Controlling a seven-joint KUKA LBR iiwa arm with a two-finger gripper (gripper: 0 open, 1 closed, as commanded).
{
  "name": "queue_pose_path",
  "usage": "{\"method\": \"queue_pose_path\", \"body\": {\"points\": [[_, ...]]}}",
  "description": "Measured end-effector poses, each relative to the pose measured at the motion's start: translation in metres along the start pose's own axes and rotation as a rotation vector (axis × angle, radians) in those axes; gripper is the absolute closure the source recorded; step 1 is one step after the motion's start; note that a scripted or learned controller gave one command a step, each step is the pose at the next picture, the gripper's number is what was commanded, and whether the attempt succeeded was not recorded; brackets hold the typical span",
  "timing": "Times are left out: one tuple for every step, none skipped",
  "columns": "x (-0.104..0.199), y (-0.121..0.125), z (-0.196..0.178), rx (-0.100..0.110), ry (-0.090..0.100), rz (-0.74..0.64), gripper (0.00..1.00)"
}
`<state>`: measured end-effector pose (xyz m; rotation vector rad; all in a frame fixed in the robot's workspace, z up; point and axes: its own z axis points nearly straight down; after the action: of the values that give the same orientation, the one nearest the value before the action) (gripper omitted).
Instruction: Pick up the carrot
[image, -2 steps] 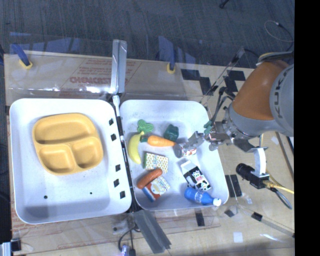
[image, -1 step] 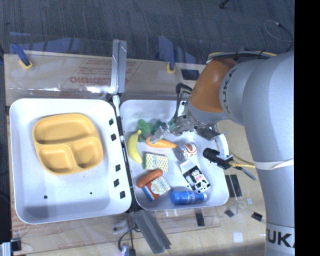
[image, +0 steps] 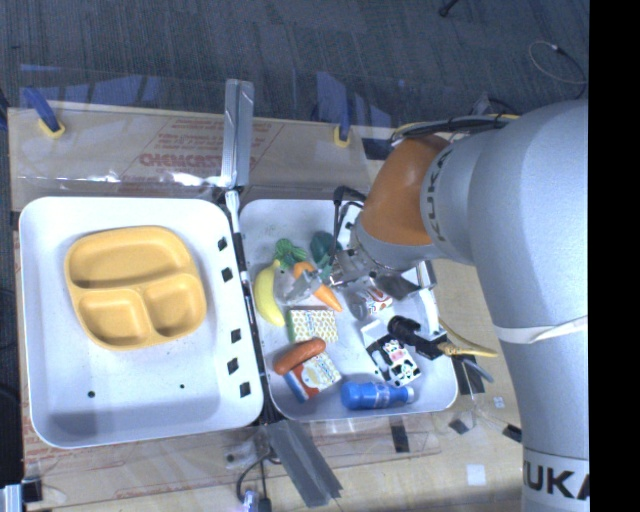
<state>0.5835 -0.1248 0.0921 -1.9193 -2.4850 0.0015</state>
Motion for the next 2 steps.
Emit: {"method": "queue_pose_path", "body": {"points": [[0.037, 0.015, -0.1, 0.0, 0.0, 0.061, 0.0], [0.081, 0.024, -0.151, 0.0, 0.0, -0.019, 0.0]]}}
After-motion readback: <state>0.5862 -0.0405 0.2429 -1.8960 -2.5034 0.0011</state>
